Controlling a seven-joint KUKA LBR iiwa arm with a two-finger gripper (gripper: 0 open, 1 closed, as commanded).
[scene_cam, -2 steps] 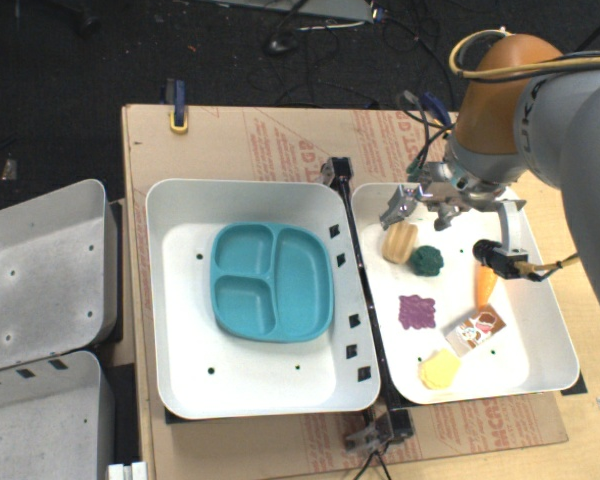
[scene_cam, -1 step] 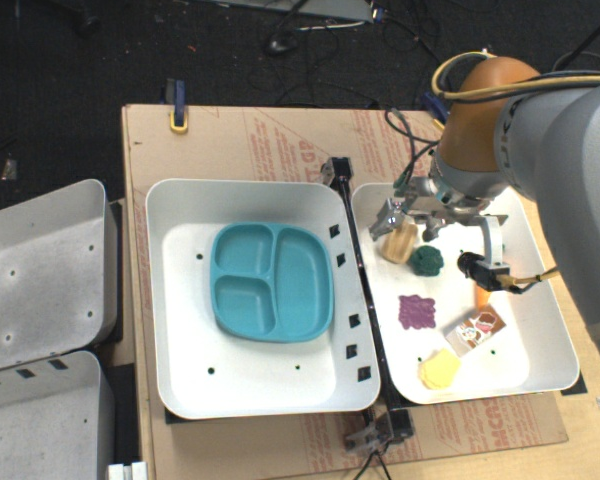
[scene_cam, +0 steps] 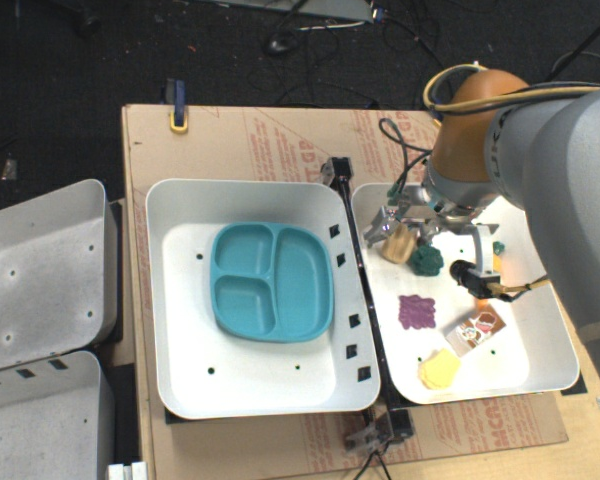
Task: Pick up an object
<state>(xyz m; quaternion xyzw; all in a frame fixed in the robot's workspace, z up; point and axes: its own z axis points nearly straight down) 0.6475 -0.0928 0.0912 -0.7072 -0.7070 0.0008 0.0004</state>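
No object is yet lifted: the end effector (scene_cam: 408,230) is lowered over a tan block (scene_cam: 399,245) in the right white bin (scene_cam: 540,368), its grip state indiscernible.

**Inspector:** Describe the arm (scene_cam: 550,168) casing.

**Assistant:** Smooth, rounded shell in light grey, matte with a soft sheen. No dents or scuffs can be made out.

**Inspector:** Markings?

**Assistant:** One glossy orange band (scene_cam: 475,118) above the wrist, bulbous in shape. No lettering is legible.

**Inspector:** Cabling?

**Assistant:** A thin pale cable loops around the orange section. Dark leads run down beside the wrist.

**Inspector:** Tooling end?

**Assistant:** The gripper (scene_cam: 405,230) assembly is bare silver-grey metal, angular, with bracket-like parts under a grey wrist collar. Screws are too small to tell.
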